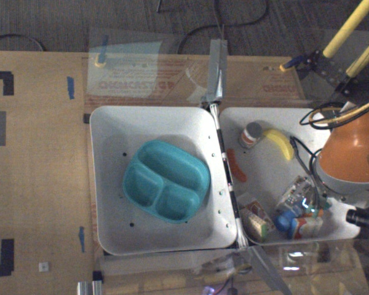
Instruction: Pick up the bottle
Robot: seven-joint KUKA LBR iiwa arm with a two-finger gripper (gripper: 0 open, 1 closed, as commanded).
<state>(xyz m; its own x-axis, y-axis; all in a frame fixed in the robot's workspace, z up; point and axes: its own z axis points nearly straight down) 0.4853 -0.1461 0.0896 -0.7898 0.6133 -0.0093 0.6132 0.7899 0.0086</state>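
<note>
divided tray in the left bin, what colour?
Teal, plain, no pattern. The divided tray shows best in the camera view, lying in the left bin.

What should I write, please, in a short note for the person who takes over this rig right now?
Arm: its orange band sits over the right bin's right side, with the hand low among the clutter there; whether it grips anything cannot be seen.
Bottle: a small one with a blue cap and red label lies near the bin's front edge, just below the hand.
Other items: banana, small jar, orange strip, snack packet. Teal divided plate in the left bin.
Done: approach only. Left: grasp and lift the bottle.
</note>
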